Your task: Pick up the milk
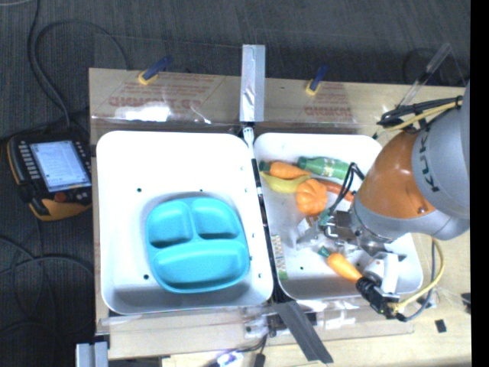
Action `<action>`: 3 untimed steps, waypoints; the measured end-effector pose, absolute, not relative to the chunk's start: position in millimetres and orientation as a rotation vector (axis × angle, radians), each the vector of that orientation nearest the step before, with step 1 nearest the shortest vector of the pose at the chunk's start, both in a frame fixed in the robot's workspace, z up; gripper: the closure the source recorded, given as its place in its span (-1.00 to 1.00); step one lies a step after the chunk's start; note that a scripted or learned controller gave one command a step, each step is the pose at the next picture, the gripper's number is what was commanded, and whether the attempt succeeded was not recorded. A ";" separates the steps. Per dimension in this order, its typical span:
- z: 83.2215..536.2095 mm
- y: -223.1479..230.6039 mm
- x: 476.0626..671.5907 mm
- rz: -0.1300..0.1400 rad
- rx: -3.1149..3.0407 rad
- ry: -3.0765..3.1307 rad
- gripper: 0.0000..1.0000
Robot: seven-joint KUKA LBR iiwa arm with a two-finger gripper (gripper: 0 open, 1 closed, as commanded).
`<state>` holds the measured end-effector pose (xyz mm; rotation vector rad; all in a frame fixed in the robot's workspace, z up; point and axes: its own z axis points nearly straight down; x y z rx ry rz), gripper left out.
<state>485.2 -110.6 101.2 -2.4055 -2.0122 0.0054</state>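
Note:
My gripper (327, 229) is low inside the right bin (321, 138), near its middle, just below an orange pumpkin-like toy (311, 196). The grey arm with its orange band (390, 186) reaches in from the right and covers the right half of that bin. A small carrot (342, 265) lies just below and to the right of the gripper. A white blocky shape (391, 272) shows under the arm at the bin's lower right; I cannot tell what it is.
At the right bin's back lie a carrot (286, 170), a yellow banana (279, 183) and a green bottle (325, 164). The left bin (122, 205) holds a blue divided plate (199, 243). A teach pendant (53, 167) sits off the bench, left.

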 end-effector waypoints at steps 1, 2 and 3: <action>136.8 -115.5 482.9 0.004 -2.457 -1.952 -1.00; 144.6 -114.8 482.7 0.007 -2.454 -1.951 1.00; 182.4 2.7 482.9 0.007 -2.507 -1.889 1.00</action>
